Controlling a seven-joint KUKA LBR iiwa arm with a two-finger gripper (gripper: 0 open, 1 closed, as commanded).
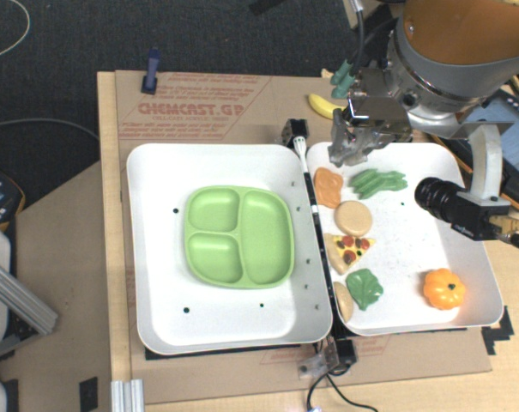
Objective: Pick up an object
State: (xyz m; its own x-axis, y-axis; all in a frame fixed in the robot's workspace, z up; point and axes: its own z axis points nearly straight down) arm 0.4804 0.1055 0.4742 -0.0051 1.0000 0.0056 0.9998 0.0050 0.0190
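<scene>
My gripper [348, 154] hangs over the far left corner of the right bin [473, 316], just above an orange salmon-like piece [328, 186]. Beside that piece lies a green bean pod toy [378, 181]. Nearer the camera lie a round tan cookie [354, 218], a pizza slice [352, 248], a green leafy piece [364, 287] and an orange pumpkin [444, 288]. A pale piece [342, 301] rests at the bin's left wall. A yellow banana [321, 106] lies outside the bin, behind the gripper. Nothing shows between the fingers.
The left bin [156, 256] holds a green divided plate [239, 235]. A black cylinder device [452, 202] juts over the right bin from the right. A blue clip [150, 72] lies on the cardboard behind the bins.
</scene>
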